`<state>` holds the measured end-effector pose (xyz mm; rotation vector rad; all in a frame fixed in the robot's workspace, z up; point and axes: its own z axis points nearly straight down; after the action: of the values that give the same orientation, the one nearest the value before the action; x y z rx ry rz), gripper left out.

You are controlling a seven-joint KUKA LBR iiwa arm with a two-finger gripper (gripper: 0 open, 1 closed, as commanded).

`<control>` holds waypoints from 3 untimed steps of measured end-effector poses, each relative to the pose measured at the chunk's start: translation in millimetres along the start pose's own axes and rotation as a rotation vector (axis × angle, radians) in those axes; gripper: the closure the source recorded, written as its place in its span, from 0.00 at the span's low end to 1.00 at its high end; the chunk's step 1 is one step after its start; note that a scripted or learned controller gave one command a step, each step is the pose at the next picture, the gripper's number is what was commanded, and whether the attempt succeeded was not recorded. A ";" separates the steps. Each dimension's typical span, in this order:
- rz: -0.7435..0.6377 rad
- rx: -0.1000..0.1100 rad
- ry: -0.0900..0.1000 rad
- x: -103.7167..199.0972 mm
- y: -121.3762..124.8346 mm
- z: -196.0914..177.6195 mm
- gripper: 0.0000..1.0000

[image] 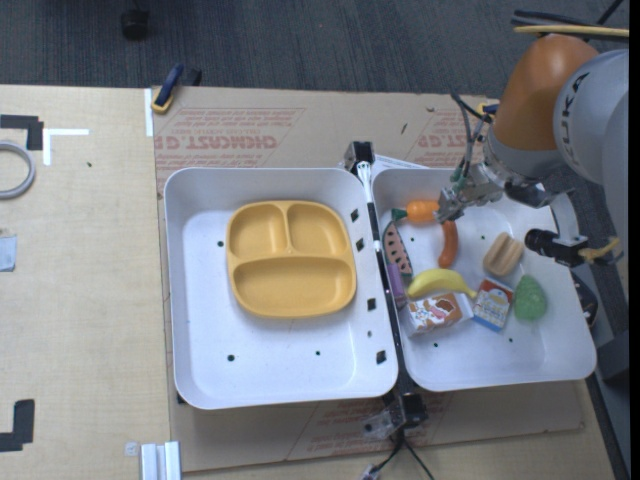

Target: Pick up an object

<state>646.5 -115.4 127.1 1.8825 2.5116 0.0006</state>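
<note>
Hovering jaws (450, 208) just above sausage (449, 243), beside carrot (423, 210).

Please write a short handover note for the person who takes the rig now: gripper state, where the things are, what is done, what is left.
Gripper: low in the right bin, near its back, next to the carrot and above the sausage. Whether it holds anything cannot be seen.
Right bin also holds: watermelon slice, banana, two small cartons, bread roll, green item.
Left bin: yellow divided plate.
Done: arm is at the objects.
Left: no object seen lifted yet; grasp and lift one.
</note>
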 end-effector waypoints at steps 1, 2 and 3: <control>-0.053 0.001 0.001 62.4 32.0 -156.3 1.00; -0.374 0.000 0.000 39.5 26.0 -370.0 1.00; -0.284 -0.001 -0.001 -22.5 -2.9 -414.9 1.00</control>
<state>649.0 -137.2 542.1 1.5070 2.7519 0.0003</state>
